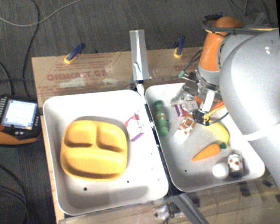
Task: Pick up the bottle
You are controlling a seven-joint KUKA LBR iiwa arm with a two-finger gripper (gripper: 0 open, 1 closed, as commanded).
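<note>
We saw gripper (199, 105) above bin (184, 178), apart from green bottle (160, 118); jaw state we couldn't tell.

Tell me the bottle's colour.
The bottle is green; camera view shows it best.

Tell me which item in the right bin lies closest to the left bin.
The green bottle, beside the right bin's left wall; the carrot and white ball sit further right.

A robotics lab: teach pendant (13, 120), trailing floor cables (19, 24), bench clamps (74, 52).
</note>
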